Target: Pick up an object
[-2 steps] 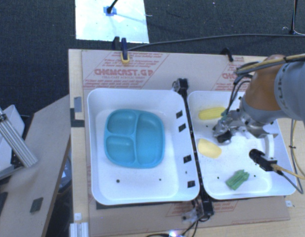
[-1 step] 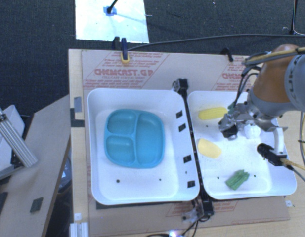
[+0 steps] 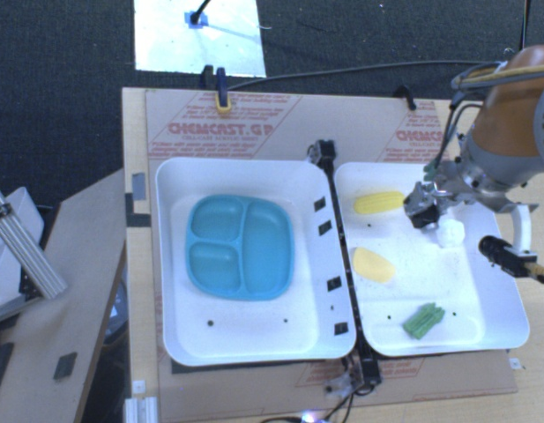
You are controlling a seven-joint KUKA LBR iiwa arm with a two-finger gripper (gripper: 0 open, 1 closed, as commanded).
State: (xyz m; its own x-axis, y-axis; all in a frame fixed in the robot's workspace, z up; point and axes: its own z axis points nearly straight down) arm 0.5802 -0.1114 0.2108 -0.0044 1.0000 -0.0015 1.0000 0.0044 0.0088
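We see the gripper (image 3: 424, 208) just right of the yellow corn (image 3: 378, 204); its grip we cannot tell.

two white bins (image 3: 254, 346), one blue plate (image 3: 241, 245), two yellow pieces (image 3: 378, 204), one green piece (image 3: 423, 320)

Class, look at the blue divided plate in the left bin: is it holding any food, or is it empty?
Empty. The blue divided plate shows bare compartments; the corn cob, yellow piece and green piece lie in the right bin.

txt: "CHEMCAST GP" | red print | on board (image 3: 254, 117) under bins
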